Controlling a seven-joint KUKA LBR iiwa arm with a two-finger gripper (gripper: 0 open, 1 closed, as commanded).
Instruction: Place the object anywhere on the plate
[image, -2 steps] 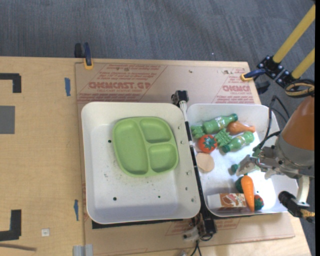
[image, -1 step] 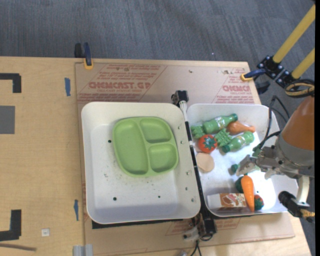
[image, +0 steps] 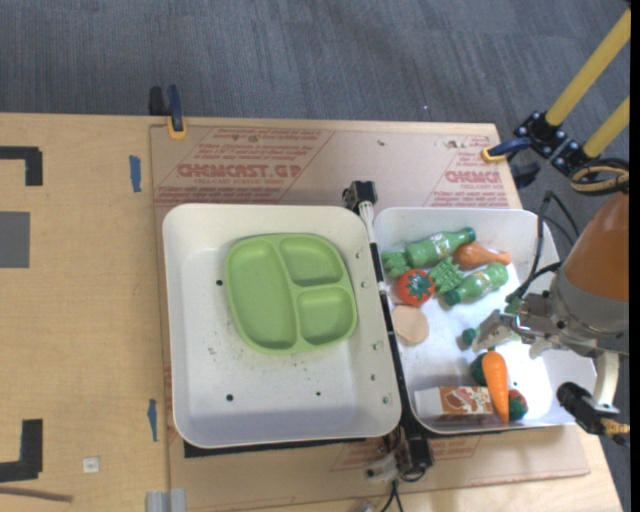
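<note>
The pincer (image: 497, 333) hangs low over the right bin (image: 530, 222), and whether it is open, closed or gripping anything I cannot tell, since the metal at the wrist blurs into the white floor. Just below it lies a toy carrot (image: 494, 374), orange with a green end, which is probably the thing to be moved, though the task does not name it. The green plate (image: 290, 291), with its three sections, sits in the left bin (image: 200, 380), well off to the pincer's left across the ridge where the two bins meet. The main risk is a poor grasp: the carrot is rounded and tapered, so it could squirt out sideways, and it touches a small carton (image: 464, 401), which could be nudged or caught along with it. To the pincer's upper left, two green bottles (image: 440, 246), a red tomato (image: 414, 287) and a pale disc (image: 410, 325) crowd the path, and a low carry could clip them or the ridge. The arm's bulk is cut off at the right edge.
</note>
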